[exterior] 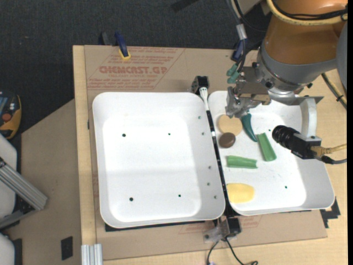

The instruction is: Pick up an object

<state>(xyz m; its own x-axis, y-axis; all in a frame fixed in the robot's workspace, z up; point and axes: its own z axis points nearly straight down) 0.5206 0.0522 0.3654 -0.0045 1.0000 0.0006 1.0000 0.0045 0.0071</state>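
Note:
My gripper [237, 108] hangs over the far left part of the right bin [309, 195], just above a tan round disc [229, 126]. A small brown round piece [226, 140] lies right in front of the disc. A teal curved piece [247, 127] lies just right of the disc, its upper end under the gripper. Further right is a green stick [267, 147], and another green stick [241, 162] lies flat near the bin's middle. A yellow lump [240, 192] rests near the front left corner. I see nothing held in the gripper.
The left bin [110, 148] sits beside the right one, with a black divider strip [212, 148] between them. A black cylindrical part [289, 138] on a white bracket juts over the right bin. The grey and orange arm [303, 32] covers the far right corner.

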